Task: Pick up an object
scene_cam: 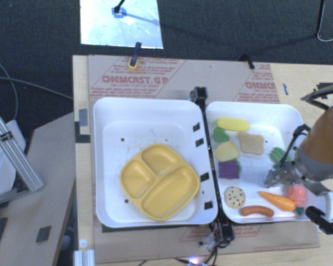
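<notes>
The right bin (291, 115) holds toy food. There is a yellow corn cob (233, 124), a tan slice of bread (251, 143), a small green piece (221, 134), a yellow-green fruit (226, 151) and purple grapes (229, 169). Nearer the front lie a cookie (233, 196), a sausage (256, 210), an orange carrot (277, 201), a pink-red fruit (296, 193) and a green leafy piece (277, 155). My gripper (276, 177) hangs low in the bin's right half, just above the carrot and beside the pink-red fruit. I see nothing held in it.
The left bin (108, 121) carries a yellow divided plate (160, 180). The arm's orange band (326, 143) overhangs the right bin's right wall. A black clip (198, 95) sits where the two bins meet at the back. Cardboard (155, 76) lies under both bins.
</notes>
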{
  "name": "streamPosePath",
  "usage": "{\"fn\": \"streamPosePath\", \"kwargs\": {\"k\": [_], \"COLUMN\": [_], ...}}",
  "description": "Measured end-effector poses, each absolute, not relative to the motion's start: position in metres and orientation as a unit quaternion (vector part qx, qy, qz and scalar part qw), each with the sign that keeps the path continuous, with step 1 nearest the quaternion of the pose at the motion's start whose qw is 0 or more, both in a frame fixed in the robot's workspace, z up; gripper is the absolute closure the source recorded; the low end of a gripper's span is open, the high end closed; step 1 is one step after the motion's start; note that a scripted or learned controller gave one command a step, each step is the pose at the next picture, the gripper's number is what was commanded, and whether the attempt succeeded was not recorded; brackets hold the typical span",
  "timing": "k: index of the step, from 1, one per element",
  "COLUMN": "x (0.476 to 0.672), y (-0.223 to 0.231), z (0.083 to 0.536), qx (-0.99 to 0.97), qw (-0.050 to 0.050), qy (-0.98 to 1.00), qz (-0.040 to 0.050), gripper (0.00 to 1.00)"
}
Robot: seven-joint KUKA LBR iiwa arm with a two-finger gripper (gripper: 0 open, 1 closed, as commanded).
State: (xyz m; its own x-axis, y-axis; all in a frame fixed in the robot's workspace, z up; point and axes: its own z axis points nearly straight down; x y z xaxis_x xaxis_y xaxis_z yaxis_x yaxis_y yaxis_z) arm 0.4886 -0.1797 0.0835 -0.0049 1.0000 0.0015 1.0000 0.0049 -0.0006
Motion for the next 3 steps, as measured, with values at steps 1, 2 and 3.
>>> {"fn": "streamPosePath", "kwargs": {"k": [1,2,3], "x": [0.526,0.531,0.533], "y": [-0.205,-0.188,-0.163], "z": [0.085,0.085,0.084], "qx": [-0.705,-0.705,-0.705], "qw": [-0.002,-0.001,0.0], "qy": [-0.709,-0.709,-0.709], "qz": [-0.0011,-0.0009,-0.0004], "gripper": [1.0,1.0,1.0]}}
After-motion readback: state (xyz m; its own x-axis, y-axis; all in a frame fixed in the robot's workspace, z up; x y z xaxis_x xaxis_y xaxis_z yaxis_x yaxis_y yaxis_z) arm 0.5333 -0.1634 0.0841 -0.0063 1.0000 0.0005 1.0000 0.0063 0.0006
